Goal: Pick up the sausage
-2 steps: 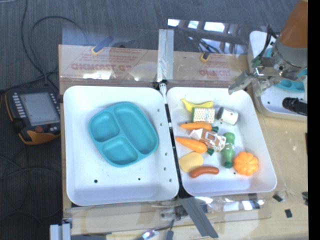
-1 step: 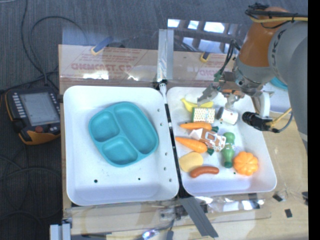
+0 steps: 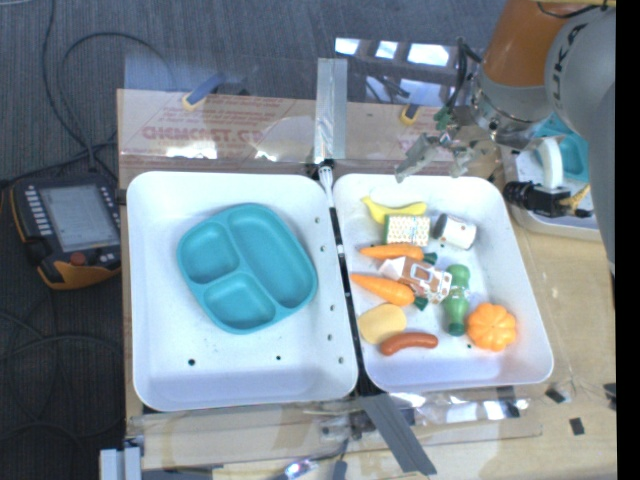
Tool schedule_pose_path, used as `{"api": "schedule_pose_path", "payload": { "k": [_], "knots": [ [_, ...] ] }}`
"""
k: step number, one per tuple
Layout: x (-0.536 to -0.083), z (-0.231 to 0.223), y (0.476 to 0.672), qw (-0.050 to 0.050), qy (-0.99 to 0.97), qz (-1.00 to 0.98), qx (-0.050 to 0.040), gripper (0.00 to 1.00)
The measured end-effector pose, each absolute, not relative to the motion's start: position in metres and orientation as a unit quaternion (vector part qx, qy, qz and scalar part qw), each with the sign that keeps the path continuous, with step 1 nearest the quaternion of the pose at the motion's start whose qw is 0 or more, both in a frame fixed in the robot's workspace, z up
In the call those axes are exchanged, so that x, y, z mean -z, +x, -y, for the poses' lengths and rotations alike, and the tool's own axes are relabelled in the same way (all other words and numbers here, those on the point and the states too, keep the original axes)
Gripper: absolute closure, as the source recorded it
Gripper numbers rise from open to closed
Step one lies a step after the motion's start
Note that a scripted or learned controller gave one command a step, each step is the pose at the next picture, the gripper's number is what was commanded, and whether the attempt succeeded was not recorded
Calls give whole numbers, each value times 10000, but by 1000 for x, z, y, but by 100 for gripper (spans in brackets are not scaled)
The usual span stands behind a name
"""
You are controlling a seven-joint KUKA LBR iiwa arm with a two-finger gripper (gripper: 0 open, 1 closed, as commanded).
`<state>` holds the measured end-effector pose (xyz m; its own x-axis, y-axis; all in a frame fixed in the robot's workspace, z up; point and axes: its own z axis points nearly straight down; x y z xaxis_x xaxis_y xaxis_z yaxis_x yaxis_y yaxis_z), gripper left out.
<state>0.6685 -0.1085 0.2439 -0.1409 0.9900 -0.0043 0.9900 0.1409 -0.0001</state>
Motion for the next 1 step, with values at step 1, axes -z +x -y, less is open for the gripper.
{"api": "schedule_pose_path", "payload": {
  "k": [1],
  "knots": [
    [-256,59,668,1,7223,-6915,7,0]
  ]
}}
